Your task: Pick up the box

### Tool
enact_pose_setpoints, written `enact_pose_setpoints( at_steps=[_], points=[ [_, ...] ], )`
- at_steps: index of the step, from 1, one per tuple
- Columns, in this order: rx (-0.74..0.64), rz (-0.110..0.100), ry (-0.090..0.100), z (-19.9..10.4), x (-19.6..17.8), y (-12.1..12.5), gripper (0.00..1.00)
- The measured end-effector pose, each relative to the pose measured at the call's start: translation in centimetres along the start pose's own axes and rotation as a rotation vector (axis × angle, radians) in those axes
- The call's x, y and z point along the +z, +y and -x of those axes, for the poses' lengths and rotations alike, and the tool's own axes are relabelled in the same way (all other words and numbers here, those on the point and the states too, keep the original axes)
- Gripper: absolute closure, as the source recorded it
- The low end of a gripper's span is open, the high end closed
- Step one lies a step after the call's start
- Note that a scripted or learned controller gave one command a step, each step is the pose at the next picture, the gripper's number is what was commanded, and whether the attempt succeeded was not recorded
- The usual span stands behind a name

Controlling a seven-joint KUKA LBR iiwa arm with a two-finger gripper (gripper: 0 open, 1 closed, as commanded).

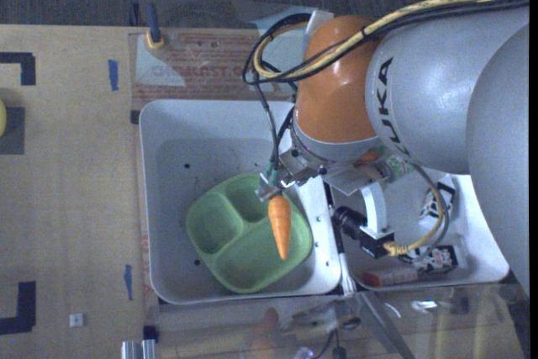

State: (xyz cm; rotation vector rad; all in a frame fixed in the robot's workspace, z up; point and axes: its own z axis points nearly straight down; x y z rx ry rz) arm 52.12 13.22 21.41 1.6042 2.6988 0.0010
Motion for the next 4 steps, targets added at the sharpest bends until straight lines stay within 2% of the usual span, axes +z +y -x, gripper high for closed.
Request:
enact_pose_setpoints(
  at_steps=[1, 2, 3, 4],
  points=[
    [0.082, 0.017, -0.002, 5.6, 10.5, 4.3, 1.0],
    [0.486, 0.025, -0.004, 4.6, 11.7, 6.5, 1.0],
    [0.652, 0.028, -0.001, -0.4, 11.8, 2.3, 1.0],
    [0.414, 0.023, -0.001, 2.1, 12.0, -3.5, 1.0]
  ],
)
